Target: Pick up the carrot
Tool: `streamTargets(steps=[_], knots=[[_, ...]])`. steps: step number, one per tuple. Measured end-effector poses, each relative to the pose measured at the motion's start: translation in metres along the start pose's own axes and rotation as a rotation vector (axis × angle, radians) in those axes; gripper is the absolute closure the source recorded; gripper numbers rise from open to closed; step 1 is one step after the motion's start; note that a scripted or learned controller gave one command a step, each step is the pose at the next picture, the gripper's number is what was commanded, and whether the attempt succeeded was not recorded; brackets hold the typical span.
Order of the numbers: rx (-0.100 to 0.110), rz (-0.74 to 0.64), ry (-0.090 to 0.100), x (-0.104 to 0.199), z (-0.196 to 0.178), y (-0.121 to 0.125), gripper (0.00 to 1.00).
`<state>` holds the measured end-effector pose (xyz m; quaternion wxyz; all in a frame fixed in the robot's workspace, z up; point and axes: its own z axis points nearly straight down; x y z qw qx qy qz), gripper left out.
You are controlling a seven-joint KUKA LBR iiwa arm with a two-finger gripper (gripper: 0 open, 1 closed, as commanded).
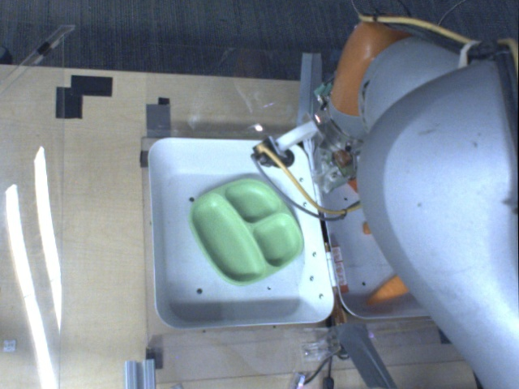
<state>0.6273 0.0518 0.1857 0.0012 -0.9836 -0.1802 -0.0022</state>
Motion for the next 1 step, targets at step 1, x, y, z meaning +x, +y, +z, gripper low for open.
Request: streamTargets(steps=[1], knots=[[-0.003,-0.227,-0.001,-0.0547,-0.0499,0.0261,1.00]])
